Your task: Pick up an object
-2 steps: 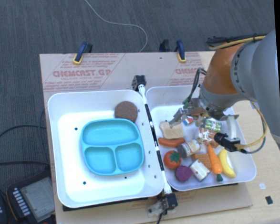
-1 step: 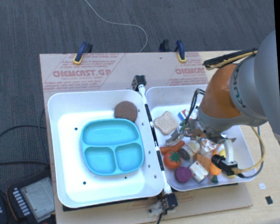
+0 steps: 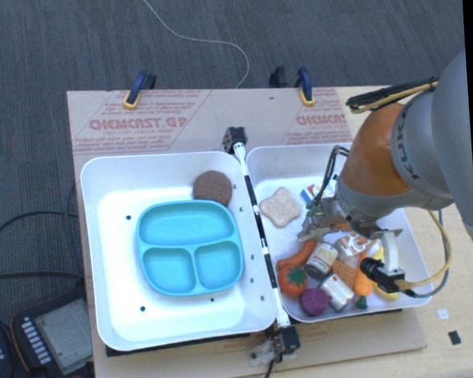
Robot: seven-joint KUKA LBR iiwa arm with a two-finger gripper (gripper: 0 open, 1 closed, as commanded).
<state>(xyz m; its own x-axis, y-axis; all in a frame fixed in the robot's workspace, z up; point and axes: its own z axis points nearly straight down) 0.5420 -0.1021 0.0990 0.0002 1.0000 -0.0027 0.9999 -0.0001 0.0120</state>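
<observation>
While the gripper [image 3: 329, 218] hangs over the cluttered right bin [image 3: 414, 248] (its grip cannot be told), nothing looks lifted; the pick remains.

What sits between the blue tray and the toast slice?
In the camera view: the white divider where both bins meet, between blue tray and toast slice.
</observation>
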